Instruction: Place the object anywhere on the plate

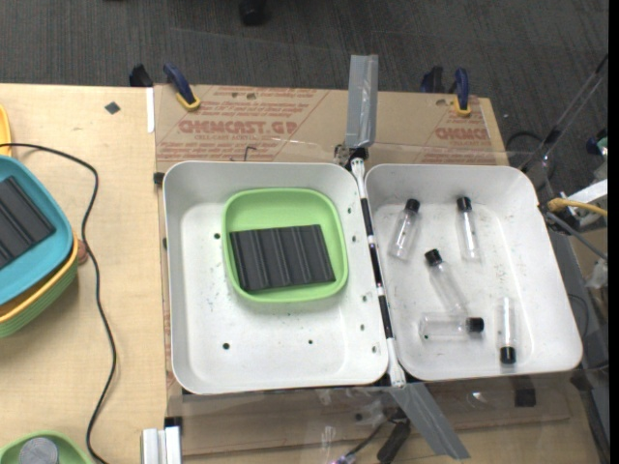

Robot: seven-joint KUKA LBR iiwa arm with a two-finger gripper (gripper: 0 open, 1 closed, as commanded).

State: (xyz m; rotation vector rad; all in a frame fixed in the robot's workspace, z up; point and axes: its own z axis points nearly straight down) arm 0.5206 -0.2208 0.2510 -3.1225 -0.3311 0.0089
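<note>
A green plate (284,220) is seen in the left bin (193,336). Five clear tubes (440,269) are scattered in the right bin (542,259).

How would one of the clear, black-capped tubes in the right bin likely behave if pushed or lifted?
Each tube is a smooth round cylinder lying on its side, so it would probably roll across the bin floor. It looks see-through with nothing visible inside, so likely light. Its smooth wall may prove slippery, possibly fragile.

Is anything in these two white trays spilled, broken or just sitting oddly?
Nothing looks spilled or broken. Five clear vials with black caps lie scattered at different angles in the right bin. In the left bin, the green plate holds a dark ribbed pad lying slightly askew.
</note>
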